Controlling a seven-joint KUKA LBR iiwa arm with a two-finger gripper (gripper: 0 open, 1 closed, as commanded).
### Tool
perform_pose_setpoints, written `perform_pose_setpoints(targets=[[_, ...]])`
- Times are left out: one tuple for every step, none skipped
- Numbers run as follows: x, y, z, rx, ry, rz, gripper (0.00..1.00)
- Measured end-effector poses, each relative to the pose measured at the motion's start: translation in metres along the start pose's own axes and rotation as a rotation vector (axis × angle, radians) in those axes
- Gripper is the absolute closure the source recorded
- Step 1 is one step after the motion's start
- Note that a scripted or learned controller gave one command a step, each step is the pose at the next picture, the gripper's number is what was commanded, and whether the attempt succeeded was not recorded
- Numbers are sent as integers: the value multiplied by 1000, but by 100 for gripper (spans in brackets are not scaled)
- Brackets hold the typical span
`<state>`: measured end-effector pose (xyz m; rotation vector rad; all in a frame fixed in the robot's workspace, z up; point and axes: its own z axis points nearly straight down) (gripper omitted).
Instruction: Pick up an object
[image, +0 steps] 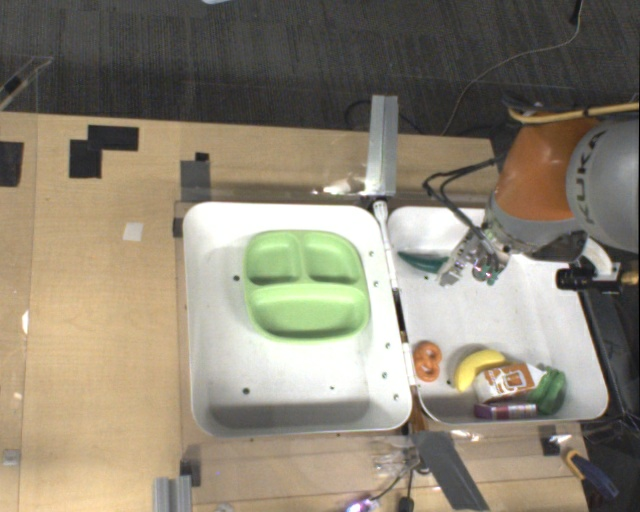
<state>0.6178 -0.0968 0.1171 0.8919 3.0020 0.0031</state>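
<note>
Camera view, near to far: banana (478, 366), carton (507, 381), orange ring (427, 361) crowd the right bin's (560, 310) near edge. Farther, a teal piece (423, 261) lies just left of my tool (472, 265), long axis left-right. Tool's state: cannot tell; nothing visibly grasped.

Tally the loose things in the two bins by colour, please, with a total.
Green: 3, the divided plate in the left bin, a teal piece near the right bin's far wall, a green item at its near edge
Yellow: 1, banana
Orange: 1, small ring-like piece
Brown and white: 1, packet
Purple: 1, stick-like item
Total: 7
</note>
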Motion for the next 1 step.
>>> perform_pose_setpoints(targets=[[-54, -23, 3, 0, -1, 21, 100]])
